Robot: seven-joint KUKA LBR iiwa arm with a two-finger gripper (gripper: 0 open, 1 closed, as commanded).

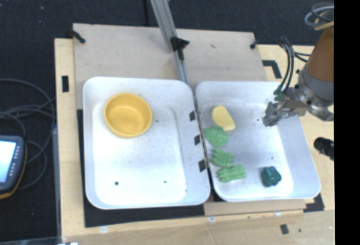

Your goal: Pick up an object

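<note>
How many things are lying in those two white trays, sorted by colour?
Yellow: 2, the bowl in the left bin and the yellow piece in the right bin.
Light green: 3, the round piece, the small ridged piece and the ridged piece.
Dark green: 1, the block.
Total: 6.

Yellow bowl (128, 115) in left bin (95, 182); arm (315, 83) over right bin (306, 182).
</note>
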